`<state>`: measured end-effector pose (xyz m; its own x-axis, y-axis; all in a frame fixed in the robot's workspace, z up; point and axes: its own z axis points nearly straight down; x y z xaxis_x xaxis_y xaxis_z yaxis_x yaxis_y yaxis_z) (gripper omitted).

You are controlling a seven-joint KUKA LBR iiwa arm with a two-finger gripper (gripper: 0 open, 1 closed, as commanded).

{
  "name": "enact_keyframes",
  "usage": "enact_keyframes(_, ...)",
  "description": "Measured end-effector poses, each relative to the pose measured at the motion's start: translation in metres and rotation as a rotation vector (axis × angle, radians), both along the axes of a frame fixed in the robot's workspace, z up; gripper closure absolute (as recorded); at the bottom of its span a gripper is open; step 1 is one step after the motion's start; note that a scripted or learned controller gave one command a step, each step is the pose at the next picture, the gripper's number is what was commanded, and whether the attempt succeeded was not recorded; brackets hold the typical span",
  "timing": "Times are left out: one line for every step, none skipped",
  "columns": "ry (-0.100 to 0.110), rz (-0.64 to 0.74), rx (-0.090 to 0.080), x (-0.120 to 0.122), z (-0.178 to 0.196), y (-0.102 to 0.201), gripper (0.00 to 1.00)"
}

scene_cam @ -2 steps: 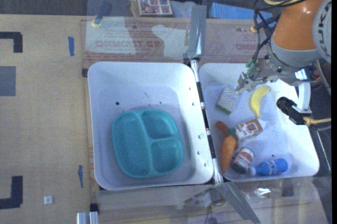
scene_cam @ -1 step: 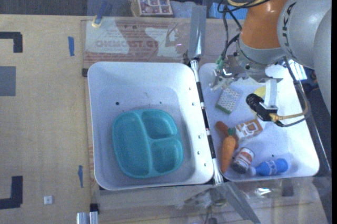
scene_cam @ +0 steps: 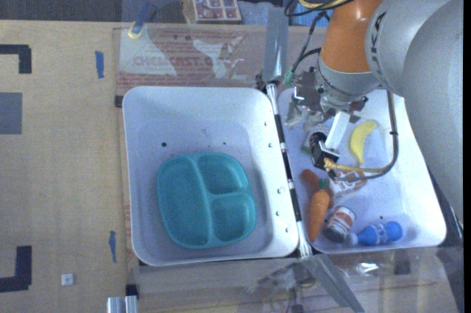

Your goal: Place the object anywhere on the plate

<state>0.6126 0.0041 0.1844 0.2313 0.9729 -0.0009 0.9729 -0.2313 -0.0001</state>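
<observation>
Teal divided plate (scene_cam: 206, 199) lies in the left bin (scene_cam: 140, 127), lower-centre of frame, nothing on it. Arm (scene_cam: 353, 24) comes in from upper rt and hangs over the top of the rt bin (scene_cam: 419, 186). Jaws point down there; can't tell if spread or pressed together. Pickable things are all in the rt bin: banana (scene_cam: 362, 139) just rt of the wrist, carrot (scene_cam: 318, 210) along the bin's left wall, can (scene_cam: 339, 223) beside it, blue bottle (scene_cam: 381, 233) at the bottom edge.
</observation>
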Motion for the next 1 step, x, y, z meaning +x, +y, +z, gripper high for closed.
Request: enact_keyframes(0.004, -0.027, 0.001, -0.0358, -0.0004, 0.0861, 1.00)
